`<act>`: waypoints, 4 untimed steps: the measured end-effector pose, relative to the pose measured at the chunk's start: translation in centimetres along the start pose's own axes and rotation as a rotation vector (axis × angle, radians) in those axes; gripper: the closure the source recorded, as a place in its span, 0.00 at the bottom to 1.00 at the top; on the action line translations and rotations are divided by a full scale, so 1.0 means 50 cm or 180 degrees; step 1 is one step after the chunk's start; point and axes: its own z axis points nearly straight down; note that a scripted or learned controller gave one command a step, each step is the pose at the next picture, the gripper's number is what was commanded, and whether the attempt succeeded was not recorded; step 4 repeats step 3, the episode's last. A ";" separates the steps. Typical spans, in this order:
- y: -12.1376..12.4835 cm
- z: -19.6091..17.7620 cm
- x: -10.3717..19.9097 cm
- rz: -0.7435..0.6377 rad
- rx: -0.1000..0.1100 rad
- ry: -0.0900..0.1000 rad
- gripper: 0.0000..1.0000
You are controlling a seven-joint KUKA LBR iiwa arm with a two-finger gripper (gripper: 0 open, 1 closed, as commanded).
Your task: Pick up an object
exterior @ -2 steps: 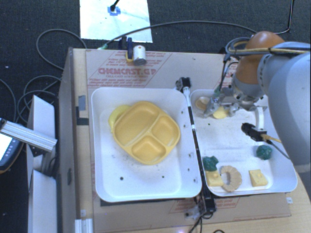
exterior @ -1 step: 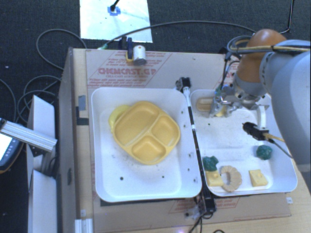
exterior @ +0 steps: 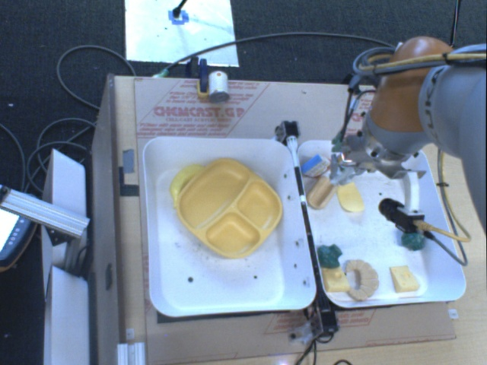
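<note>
2 shallow white bins are carried side by side on the table [exterior: 251, 101], which is faced with brown card printed in red. The left bin [exterior: 198, 276] is seen well to the view's left of the gripper [exterior: 344, 166], while the right bin [exterior: 373, 238] lies directly under it. The grey arm [exterior: 453, 97], with its orange band [exterior: 399, 90], is seen above and to the view's right of the gripper. Whether the gripper is open or closed cannot be told.

In the left bin, well left of the gripper, a yellow divided plate [exterior: 228, 207] with 3 compartments is laid over a second yellow dish [exterior: 181, 181], of which 1 edge is seen.

The remaining things are held in the right bin. A tan ring [exterior: 362, 278] is found well below the gripper. A tan oblong piece [exterior: 321, 192] lies just below and left of the gripper; contact cannot be judged. A pale yellow oval slice [exterior: 350, 198] lies just below the gripper. A yellow block [exterior: 404, 278] is placed well below and right of the gripper, and a smaller yellow piece [exterior: 335, 280] well below it, beside the ring. A green lump [exterior: 329, 255] is seen below the gripper, a teal lump [exterior: 413, 240] below and right. A blue and white piece [exterior: 313, 164] lies just left of the gripper.
</note>
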 end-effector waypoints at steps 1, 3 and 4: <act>-0.038 -0.053 -0.149 0.0012 0.0006 -0.0008 1.00; -0.057 -0.046 -0.109 0.0014 0.0008 -0.0007 1.00; -0.057 -0.046 -0.109 0.0014 0.0008 -0.0007 1.00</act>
